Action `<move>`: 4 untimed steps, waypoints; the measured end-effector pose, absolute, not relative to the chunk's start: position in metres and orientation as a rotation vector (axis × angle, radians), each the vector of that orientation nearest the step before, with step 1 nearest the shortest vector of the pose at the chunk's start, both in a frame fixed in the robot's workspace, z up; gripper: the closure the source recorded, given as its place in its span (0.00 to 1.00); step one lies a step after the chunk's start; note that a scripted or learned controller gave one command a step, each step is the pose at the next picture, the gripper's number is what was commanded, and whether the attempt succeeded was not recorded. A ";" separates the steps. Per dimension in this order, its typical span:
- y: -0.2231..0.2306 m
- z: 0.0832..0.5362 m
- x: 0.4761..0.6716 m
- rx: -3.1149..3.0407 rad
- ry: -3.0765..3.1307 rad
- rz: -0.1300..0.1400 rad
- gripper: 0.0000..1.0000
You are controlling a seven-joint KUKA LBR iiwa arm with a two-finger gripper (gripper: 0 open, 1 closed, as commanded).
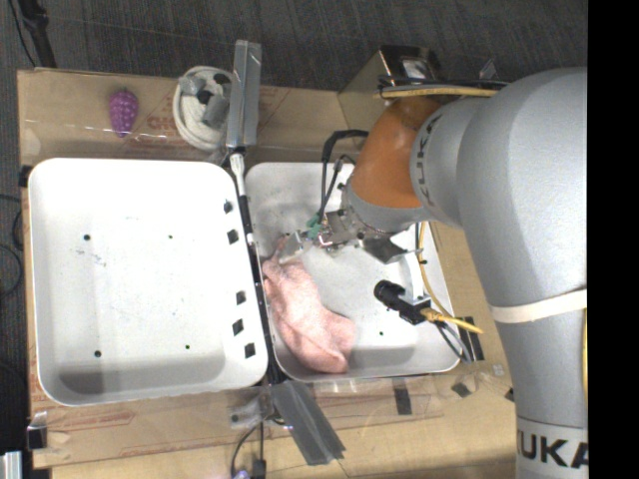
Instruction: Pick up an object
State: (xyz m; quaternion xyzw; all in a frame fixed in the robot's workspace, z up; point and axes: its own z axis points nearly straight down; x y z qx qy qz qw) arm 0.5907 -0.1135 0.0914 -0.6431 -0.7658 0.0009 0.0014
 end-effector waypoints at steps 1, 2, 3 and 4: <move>-0.129 0.093 0.622 -1.971 -2.445 0.000 0.00; -0.122 0.092 0.587 -1.769 -2.592 0.002 0.00; -0.100 0.092 0.632 -1.791 -2.579 0.002 0.00; -0.101 0.091 0.564 -1.840 -2.542 0.003 0.00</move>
